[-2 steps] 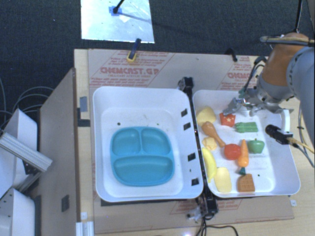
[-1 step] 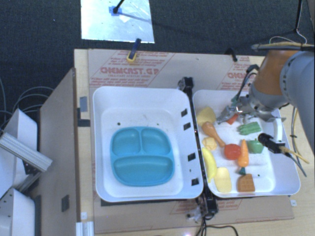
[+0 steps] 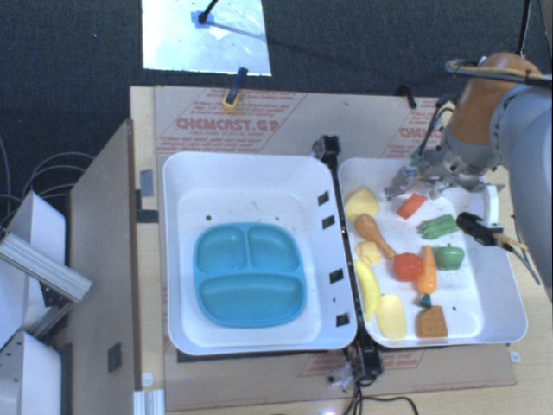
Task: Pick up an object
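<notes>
**Arm over the right bin, toy food below**

The gripper (image 3: 421, 182) hangs over the far part of the right bin (image 3: 505, 296), just above a small orange-red piece (image 3: 411, 206). Nearer lie a green pod (image 3: 437, 226), a pepper (image 3: 448, 256), a tomato (image 3: 408, 266), a carrot (image 3: 428, 271), a drumstick (image 3: 373, 233) and a banana (image 3: 367, 285). The left bin (image 3: 186, 180) holds a blue divided plate (image 3: 250, 274).

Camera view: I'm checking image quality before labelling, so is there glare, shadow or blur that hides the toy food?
Camera view: bright glare on the shiny silver sheet at top; even, soft light on the right white plastic bin, faint shadows; the small orange-red block by the pincer looks slightly soft, and the pincer's tips are hard to resolve.
</notes>
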### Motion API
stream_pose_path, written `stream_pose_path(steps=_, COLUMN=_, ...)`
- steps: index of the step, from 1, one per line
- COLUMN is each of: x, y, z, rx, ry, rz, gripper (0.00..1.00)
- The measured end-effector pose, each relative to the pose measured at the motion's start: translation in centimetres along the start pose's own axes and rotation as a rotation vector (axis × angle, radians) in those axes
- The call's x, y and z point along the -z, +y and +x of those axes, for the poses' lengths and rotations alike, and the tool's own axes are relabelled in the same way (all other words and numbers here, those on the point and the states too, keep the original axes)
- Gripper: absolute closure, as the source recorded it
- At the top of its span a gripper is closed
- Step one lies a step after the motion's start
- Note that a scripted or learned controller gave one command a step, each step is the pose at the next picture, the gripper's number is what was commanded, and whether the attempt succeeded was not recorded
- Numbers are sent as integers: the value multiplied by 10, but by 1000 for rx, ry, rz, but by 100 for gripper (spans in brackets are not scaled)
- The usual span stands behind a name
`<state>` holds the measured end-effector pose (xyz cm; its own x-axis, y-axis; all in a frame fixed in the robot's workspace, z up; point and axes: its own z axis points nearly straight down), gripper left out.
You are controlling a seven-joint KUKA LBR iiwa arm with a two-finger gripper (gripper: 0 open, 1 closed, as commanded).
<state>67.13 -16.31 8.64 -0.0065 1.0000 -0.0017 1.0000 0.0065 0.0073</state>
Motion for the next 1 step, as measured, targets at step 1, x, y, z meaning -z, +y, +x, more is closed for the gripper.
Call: stream_pose_path(steps=1, x=11, y=0, z=0, rx=1, ry=-1, rz=0, gripper=100)
